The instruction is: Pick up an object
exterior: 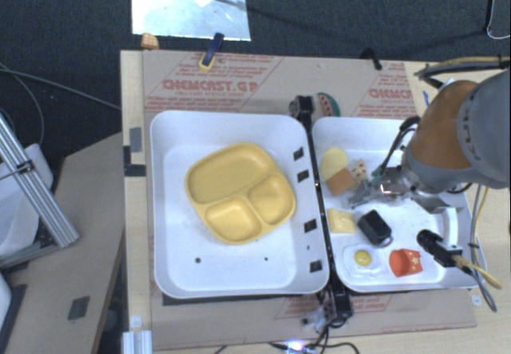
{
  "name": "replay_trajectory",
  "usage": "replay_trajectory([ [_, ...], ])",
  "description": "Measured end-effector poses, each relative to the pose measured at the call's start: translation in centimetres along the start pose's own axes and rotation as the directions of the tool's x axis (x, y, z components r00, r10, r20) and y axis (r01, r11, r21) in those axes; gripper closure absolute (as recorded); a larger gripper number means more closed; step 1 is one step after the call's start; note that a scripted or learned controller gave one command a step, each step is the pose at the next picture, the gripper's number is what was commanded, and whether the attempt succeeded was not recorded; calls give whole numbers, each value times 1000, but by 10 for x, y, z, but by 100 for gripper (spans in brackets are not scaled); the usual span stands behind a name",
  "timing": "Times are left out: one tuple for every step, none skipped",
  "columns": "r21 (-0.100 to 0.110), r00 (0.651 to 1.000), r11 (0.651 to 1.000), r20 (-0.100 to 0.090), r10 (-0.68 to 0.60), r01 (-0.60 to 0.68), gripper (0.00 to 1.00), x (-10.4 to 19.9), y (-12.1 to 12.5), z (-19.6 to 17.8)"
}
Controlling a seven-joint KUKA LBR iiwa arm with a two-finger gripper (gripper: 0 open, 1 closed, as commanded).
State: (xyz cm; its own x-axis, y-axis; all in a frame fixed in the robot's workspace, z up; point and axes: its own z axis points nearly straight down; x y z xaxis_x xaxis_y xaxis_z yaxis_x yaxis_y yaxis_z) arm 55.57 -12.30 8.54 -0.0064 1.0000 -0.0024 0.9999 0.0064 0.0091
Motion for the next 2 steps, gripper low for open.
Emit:
replay_trajectory([
  [1, 1000, 1000, -6, -4, 4, 0, 72, -50, -105],
  [9, 1000, 1000, -3, 1, -1, 0, 81, -68, -100],
])
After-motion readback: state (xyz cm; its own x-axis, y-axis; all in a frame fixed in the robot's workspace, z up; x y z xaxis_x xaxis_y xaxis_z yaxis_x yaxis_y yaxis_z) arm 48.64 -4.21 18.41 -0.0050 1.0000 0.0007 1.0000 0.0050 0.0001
